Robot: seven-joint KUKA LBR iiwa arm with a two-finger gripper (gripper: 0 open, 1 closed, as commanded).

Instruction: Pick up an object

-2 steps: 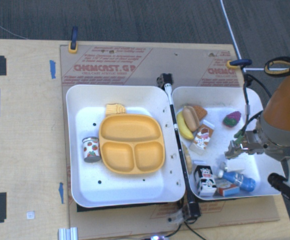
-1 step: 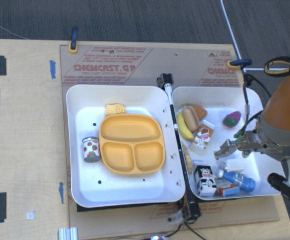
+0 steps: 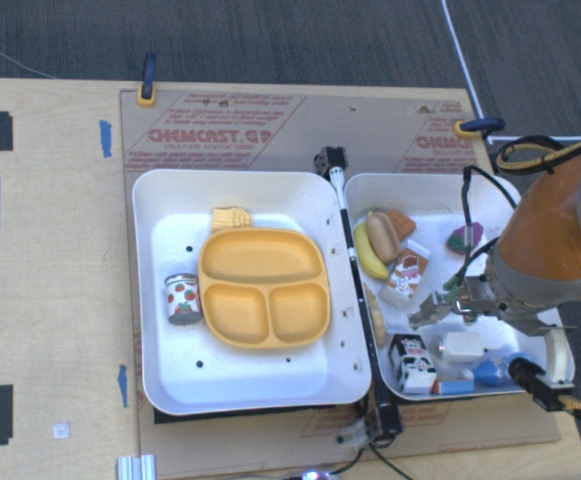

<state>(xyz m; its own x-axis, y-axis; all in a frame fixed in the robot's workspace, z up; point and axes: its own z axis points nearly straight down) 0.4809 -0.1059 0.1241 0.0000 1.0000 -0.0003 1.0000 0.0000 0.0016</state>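
Arm over R bin, end effector low among the objects, nothing seen pinched.

End effector sits in R bin just R of the small carton; can't tell if it's spread or pressed together, too small/blurred. Pickable objs all lie in bins on the worktop. R bin: banana touching hot dog near the top L, purple/green item by the arm, black-white box, white block and blue item along the bottom edge. L bin: yellow 3-compartment tray in the middle, small can just L of it, yellow waffle-like piece touching its top edge.
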